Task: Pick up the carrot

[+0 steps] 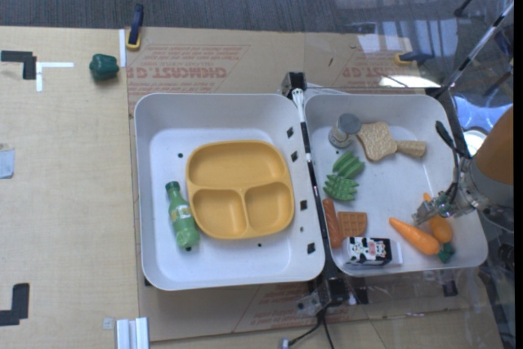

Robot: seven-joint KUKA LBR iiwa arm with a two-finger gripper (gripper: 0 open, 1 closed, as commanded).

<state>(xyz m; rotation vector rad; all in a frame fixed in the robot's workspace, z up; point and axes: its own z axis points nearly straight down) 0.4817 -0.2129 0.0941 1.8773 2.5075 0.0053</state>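
The carrot point(414, 236) is orange and tapered, with a small green top at its right end. It lies flat near the front right corner of the right bin point(384, 188). My gripper point(432, 212) is low in that bin, just above and to the right of the carrot's thick end. The grey arm comes in from the right, with its orange band point(499, 151) at the frame's edge. Nothing shows in the gripper. A small round orange piece point(442, 230) sits between the gripper and the carrot's thick end.
The right bin also holds a milk carton point(369, 251), a waffle point(353, 222), a sausage point(330, 221), green pea pods point(344, 176), toast point(377, 140) and a grey cup point(347, 128). The left bin has a yellow divided plate point(239, 188) and a green bottle point(181, 215).
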